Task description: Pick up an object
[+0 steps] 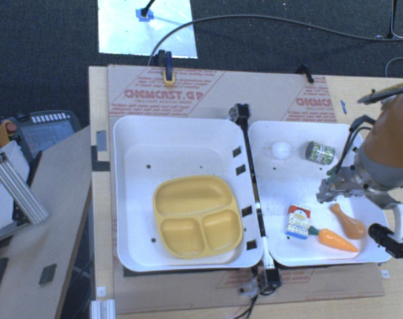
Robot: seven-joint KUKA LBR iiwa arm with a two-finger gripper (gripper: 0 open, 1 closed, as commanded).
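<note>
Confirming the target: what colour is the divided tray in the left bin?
Yellow: the divided tray, seen in the camera view.

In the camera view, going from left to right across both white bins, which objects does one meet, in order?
Yellow divided tray → white ball → small food box → green can → carrot → chicken drumstick.

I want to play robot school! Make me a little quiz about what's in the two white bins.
1. True or false: the yellow divided tray lies in the left bin.
2. Which thing lies right beside the carrot?
A. the white ball
B. the small carton
C. the green can
3. Fill in: the gripper is above the ____ bin.

Key: 1 true. 2 B. 3 right.
</note>
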